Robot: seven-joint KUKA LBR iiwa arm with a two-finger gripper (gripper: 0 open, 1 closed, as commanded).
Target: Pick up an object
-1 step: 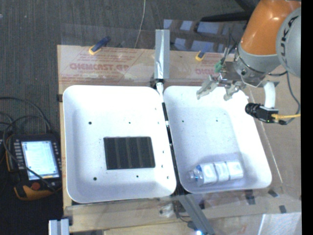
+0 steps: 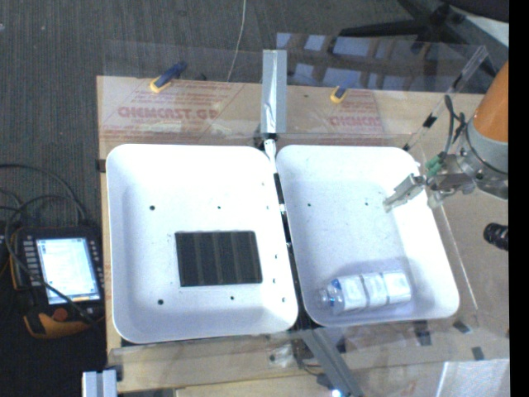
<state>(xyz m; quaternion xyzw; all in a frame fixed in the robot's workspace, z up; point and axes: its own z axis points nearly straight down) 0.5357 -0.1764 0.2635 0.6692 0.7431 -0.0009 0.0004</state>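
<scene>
Plastic bottle [image 2: 368, 290] at bin's near wall, gripper [image 2: 402, 193] well apart above

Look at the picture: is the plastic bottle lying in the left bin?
No, the plastic bottle lies in the right bin, near its front wall.

A robotics lab: 2 shallow white plastic bins [image 2: 124, 222] sit on a plywood bench [image 2: 198, 114] over dark grey carpet [image 2: 99, 23], beside a handheld control pendant with a lit screen [image 2: 59, 270] and trailing black cables [image 2: 25, 197].
</scene>
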